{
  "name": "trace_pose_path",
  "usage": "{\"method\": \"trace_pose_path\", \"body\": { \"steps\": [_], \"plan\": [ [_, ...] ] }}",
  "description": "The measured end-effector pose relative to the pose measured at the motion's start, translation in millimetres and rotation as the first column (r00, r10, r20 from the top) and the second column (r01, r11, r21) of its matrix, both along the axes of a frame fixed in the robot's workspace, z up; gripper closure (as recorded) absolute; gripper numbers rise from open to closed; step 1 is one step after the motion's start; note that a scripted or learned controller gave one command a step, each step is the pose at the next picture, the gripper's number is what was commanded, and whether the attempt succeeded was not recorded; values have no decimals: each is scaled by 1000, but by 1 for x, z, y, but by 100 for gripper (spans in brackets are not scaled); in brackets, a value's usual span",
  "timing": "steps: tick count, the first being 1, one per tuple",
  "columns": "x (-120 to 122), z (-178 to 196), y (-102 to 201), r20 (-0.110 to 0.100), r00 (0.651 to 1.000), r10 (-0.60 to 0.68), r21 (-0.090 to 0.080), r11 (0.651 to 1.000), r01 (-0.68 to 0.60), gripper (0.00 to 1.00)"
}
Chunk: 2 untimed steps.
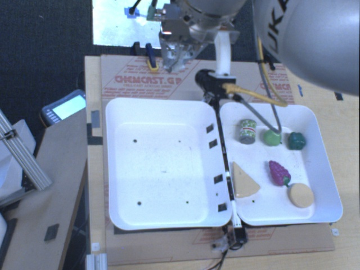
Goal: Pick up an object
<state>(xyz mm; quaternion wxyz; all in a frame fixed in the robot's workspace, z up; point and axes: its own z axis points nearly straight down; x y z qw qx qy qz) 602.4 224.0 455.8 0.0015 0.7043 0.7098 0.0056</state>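
Behind bins, CHEMCAST board [147, 79], KUKA arm [304, 27]

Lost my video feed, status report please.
Pincer high behind the bins, nothing in it. Six objects in right bin, untouched; purple grapes central. Nothing blocking.

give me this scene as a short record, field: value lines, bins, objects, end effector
bins: two shallow white bins side by side, left bin, right bin
right bin contents: small can, light green ball, dark green piece, purple grape bunch, tan wedge, pale yellow round piece
end effector, raised above the bench beyond the far edge of the left bin
holding: nothing seen in the end effector
arm: grey with orange band, entering from the right
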Motion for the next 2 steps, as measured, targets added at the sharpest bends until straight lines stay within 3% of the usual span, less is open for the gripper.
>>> {"method": "trace_pose_path", "body": {
  "steps": [1, 2],
  "plan": [
    [-47, -89, 7, -19, 1000, -2, -8, 1000, 2, 100],
    [-1, 1, 11, 1, 1000, -3, -2, 1000, 3, 100]
  ]
}}
